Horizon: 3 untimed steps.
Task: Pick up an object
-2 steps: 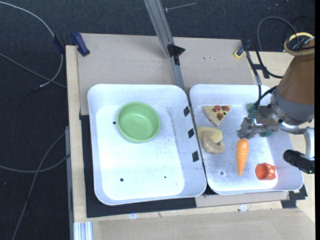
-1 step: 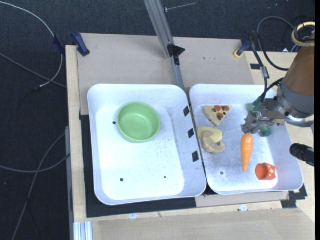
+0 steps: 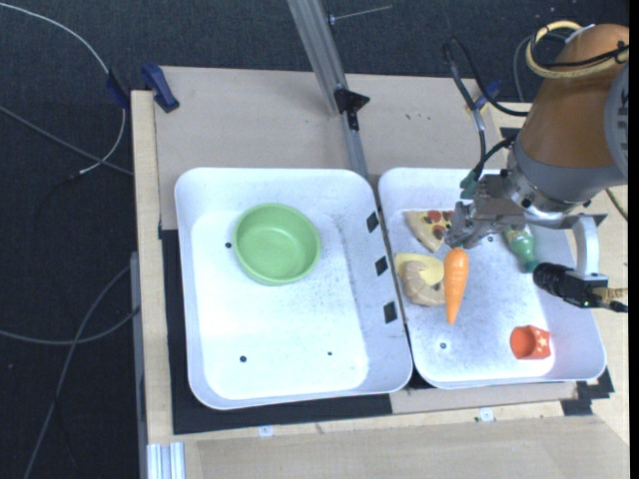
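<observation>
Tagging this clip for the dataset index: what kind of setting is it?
Most likely a robot lab bin-picking bench. Two shallow white plastic bins sit side by side on a plain board, toy food such as an orange plastic carrot lies in the right one, and loose cables trail over the dark carpet.

Fixed overhead camera, slanted down, both bins (image 3: 200, 297) framed
</observation>
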Tool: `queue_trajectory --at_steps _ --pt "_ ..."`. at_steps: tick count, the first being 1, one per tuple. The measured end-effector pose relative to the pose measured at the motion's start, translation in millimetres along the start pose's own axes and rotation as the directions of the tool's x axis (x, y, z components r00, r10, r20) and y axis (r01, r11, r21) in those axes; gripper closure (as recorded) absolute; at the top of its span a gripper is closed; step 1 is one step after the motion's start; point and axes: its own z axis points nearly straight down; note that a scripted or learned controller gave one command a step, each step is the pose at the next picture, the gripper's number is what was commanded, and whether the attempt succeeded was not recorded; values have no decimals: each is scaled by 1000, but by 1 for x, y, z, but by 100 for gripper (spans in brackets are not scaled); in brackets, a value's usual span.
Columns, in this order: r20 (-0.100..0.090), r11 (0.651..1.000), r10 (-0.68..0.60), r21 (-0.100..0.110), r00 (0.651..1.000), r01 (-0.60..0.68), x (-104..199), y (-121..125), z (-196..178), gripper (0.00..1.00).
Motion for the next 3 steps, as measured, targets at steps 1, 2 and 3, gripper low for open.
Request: queue_trajectory --at_steps 1,2,3 --pt "1 1000 1 2 1000 -1 47 17 13 100" --pt "1 1000 1 2 1000 -1 92 29 19 100" --pt "-1 1000 0 1 1000 0 147 52 5 100"
